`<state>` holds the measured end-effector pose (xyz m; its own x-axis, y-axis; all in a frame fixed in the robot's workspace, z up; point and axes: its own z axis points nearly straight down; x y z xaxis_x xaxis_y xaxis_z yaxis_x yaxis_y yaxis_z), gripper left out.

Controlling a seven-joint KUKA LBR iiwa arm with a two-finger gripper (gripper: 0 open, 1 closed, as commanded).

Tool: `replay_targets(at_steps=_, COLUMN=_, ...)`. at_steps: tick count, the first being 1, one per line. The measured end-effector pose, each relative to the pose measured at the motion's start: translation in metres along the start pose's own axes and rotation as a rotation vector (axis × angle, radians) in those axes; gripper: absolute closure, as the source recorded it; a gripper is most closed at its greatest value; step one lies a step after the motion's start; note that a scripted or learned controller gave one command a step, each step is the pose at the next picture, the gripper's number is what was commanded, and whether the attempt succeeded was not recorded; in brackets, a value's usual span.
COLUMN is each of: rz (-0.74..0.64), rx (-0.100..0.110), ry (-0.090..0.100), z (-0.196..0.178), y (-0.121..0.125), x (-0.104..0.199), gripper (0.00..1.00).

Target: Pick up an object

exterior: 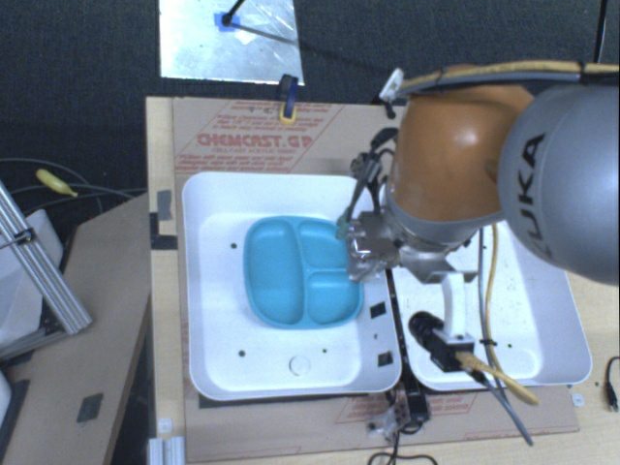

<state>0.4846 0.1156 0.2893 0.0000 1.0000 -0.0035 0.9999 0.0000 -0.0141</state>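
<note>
A blue divided plate lies flat in the middle of the left white bin. The arm's orange and grey wrist hangs over the seam between the two bins. My gripper sits at the plate's right rim, under the wrist. The wrist hides most of the gripper and the plate's right edge. I cannot see anything lifted off the bin floor.
The right white bin lies mostly under the arm. A black cable end and yellow hose hang over its front. Brown cardboard lies behind the bins, with a shiny metal sheet beyond it.
</note>
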Motion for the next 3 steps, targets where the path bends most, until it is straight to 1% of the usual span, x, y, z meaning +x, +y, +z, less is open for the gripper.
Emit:
replay_targets(at_steps=1, rz=-0.001, rx=-0.01, ry=0.001, z=0.098, y=0.102, x=0.013, gripper=1.0)
replay_targets(at_steps=2, rz=0.002, rx=-0.026, ry=0.005, z=-0.011, y=0.085, x=-0.014, gripper=1.0)
replay_targets(at_steps=3, rz=-0.006, rx=-0.021, ry=0.008, z=-0.081, y=0.01, x=-0.002, gripper=1.0)
